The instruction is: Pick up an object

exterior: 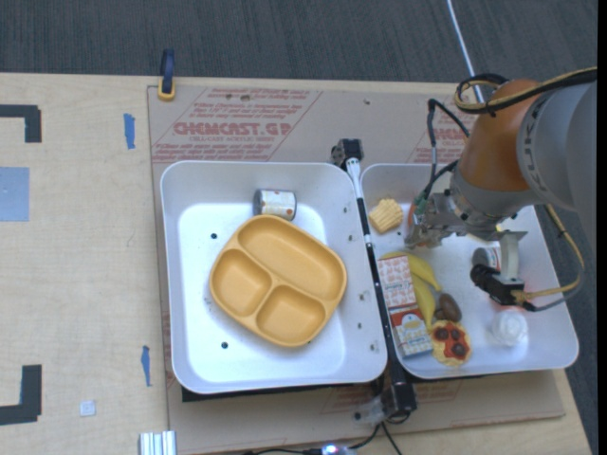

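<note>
Two bins are set side by side on the bench [76,282]. In the left bin [180,282], a divided tray [277,280] is placed centrally, with a small can [275,202] behind it. In the right bin [555,335], a banana [424,282] and cartons [403,306] are laid along the left wall.

blue clamp [167,67] on the printed board [242,126] edge.

Grey arm [560,131] w/ orange band [498,145] just above the pincer [429,230]; black cables [446,136] loop by band; pincer dark metal.
</note>
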`<state>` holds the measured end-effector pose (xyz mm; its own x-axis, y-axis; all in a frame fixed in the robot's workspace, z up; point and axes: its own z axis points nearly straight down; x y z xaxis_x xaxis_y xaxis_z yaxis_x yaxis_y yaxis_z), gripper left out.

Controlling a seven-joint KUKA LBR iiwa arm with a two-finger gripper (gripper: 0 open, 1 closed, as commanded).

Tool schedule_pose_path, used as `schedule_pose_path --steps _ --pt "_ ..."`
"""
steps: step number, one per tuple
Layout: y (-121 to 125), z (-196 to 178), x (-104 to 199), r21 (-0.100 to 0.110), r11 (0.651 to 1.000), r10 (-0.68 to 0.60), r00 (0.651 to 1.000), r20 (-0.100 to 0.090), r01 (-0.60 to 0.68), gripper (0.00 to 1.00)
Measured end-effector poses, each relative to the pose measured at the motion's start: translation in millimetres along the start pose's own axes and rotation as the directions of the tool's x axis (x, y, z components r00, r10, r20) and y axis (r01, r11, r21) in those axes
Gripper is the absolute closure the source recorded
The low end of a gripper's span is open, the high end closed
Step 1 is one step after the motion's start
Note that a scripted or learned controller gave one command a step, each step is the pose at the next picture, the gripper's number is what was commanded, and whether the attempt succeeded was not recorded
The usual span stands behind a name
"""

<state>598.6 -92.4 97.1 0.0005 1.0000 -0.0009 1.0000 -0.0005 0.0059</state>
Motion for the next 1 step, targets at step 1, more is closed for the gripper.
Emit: schedule_pose_path --steps 1 --pt "-47.6 -88.5 52.2 0.005 1.0 -0.002 1.0 -0.002 0.002 1.0"
